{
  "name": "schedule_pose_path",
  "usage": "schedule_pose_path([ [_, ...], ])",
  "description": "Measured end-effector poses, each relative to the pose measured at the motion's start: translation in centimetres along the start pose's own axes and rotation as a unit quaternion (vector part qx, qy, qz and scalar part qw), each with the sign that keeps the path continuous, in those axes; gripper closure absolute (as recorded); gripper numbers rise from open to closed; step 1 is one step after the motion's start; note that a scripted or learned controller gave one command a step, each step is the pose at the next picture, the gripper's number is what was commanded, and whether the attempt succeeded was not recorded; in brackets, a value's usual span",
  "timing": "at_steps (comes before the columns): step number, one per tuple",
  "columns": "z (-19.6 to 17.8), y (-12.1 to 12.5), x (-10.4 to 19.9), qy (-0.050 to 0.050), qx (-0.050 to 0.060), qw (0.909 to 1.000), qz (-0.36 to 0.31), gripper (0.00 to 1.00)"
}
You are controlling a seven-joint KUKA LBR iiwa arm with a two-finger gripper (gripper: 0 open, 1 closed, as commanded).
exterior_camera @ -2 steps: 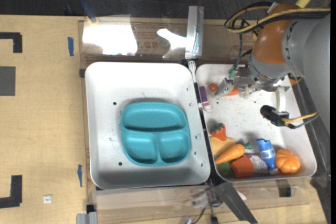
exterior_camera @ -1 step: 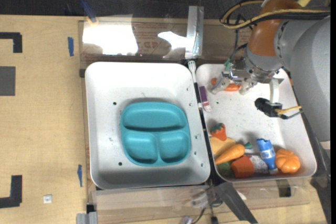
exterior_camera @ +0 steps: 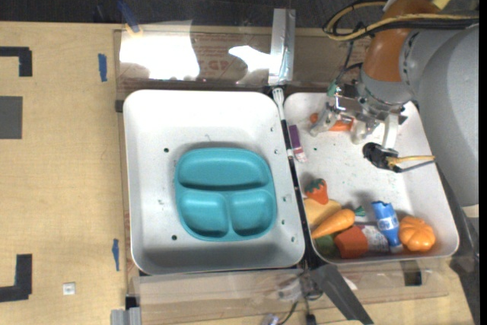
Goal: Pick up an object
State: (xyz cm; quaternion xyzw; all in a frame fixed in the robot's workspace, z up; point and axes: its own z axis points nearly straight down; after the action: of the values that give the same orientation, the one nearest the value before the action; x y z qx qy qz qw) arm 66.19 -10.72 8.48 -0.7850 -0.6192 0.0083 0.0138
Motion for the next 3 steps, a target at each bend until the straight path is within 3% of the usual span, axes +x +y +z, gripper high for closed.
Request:
schedule_pose_path([
  [1, -1.3, 0.3, 0.0, -0.002, -0.007, 1.0, 0.0, 1.0],
  [2, -1.3, 0.2, 0.0, -0.002, -0.006, 1.0, 0.0, 0.0],
  [3, -2.4, 0.3, 0.0, -0.003, -0.008, 1.0, -0.001, 1.0],
])
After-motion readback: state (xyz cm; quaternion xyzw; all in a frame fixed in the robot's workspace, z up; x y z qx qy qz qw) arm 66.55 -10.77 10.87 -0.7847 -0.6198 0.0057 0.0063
